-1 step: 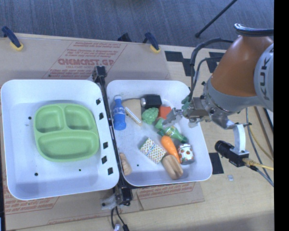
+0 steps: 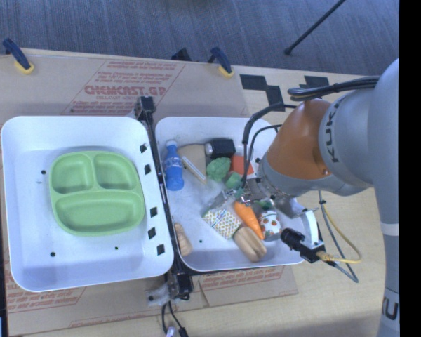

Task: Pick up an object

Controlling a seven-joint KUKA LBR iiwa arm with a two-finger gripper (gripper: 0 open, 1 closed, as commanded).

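Left bin point(image 2: 14, 188): green divided plate point(image 2: 96, 192), nothing else.
Right bin point(image 2: 196, 258): blue bottle point(image 2: 172, 167), black block point(image 2: 220, 147), green toy point(image 2: 218, 168), patterned packet point(image 2: 223, 221), carrot point(image 2: 248, 218), bread-like piece point(image 2: 249, 243). All lying loose; none lifted.
Hand point(image 2: 256, 196): low over bin's right part, grip state cannot tell.
Progress: pick judged not done.
Table point(image 2: 112, 83): cardboard sheet, blue clamps; grey carpet beyond.

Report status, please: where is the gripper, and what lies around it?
Gripper low over right bin, above the pile. Carrot just below it, nothing seen held. Crowded: bread roll, green toy, blue bottle close by. Green plate in left bin.
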